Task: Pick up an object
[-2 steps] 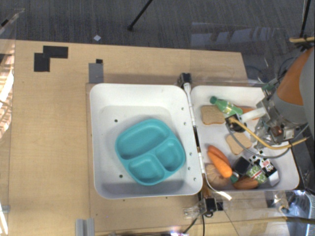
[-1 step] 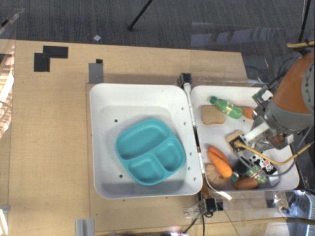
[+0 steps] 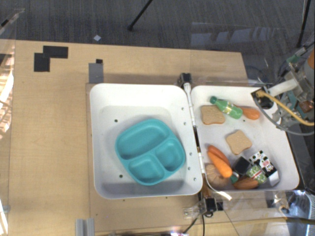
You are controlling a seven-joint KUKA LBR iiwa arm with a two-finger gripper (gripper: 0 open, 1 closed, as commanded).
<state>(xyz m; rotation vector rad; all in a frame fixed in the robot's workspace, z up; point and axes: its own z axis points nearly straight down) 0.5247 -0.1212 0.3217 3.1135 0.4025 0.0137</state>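
1. I see the bench bare at the left of the frame, apart from black patches in the upper left.
2. The left bin sits left of centre. A teal plate with three compartments lies flat in its lower middle, with nothing on it.
3. The right bin touches the left bin along the centre line, and every loose object lies here.
4. Upper left of this bin: the upper slice of bread lies flat. A green bottle lies on its side just above and to the right, its lower edge touching the slice.
5. An orange piece lies at the bottle's right end, touching it.
6. Mid-bin: the lower slice lies flat and apart from the rest.
7. Lower left of the bin: a carrot slants down to the right across a tan round.
8. Just right of the carrot is a black block, with a brown sausage below it against the bottom wall.
9. Right of the block is a cluster of black-and-white patterned pieces, packed close together; I cannot separate them.
10. At the right edge of the frame, the gripper hangs over the bin's upper right corner, well apart from the bottle and the pile. I cannot tell whether it is open or closed, and I see nothing in it.
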